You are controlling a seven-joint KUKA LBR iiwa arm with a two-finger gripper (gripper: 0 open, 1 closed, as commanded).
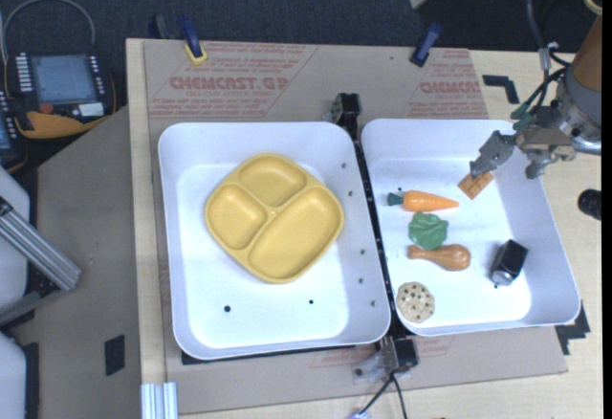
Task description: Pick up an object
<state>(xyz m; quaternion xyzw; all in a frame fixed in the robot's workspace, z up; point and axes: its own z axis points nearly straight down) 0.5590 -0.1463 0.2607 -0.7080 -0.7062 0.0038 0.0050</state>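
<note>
Now, a yellow divided plate (274,215) is seen in the left bin (182,216). In the right bin (545,216), a carrot (428,202) lies near the middle, and a small brown block (475,184) is found just beneath the gripper (507,157). Whether the jaws are open or closed cannot be told. The block could be nudged aside if the descent is off-centre.

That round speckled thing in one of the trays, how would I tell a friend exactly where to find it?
Look at the right-hand white bin, the one holding the small toys. Go to its near left corner, below the drumstick. The cookie lies there, the one flat, round, pale piece dotted with dark specks.
</note>
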